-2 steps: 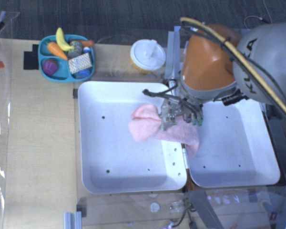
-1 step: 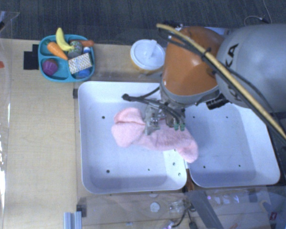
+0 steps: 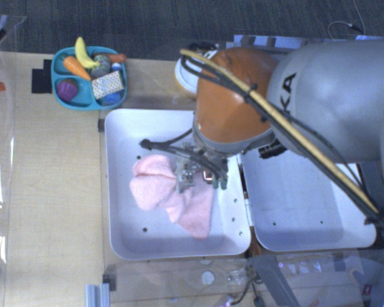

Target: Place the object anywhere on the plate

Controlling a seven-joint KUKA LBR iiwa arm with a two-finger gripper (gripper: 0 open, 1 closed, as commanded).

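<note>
The gripper (image 3: 198, 174) sits low over the pink cloth (image 3: 150, 184), which lies crumpled in the middle of the left bin (image 3: 125, 229); whether it grips I cannot tell. A blue plate (image 3: 82, 102) stands beyond the bin's far left corner.

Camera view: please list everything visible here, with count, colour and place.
pink crumpled cloth: one, pink, in the view's left bin, partly under the pincer
shallow plastic bins: two, white, side by side; left bin, right bin
blue divided plastic plate: one, blue, on the bench beyond the left bin
toy banana: one, yellow, on the blue plate
toy carrot: one, orange, on the blue plate
purple toy piece: one, on the blue plate
pale textured block: one, on the blue plate
black square: one, beside the blue plate
white round dish: one, partly behind the arm
robot arm: one, grey, orange band
pincer: one, over the cloth
</note>
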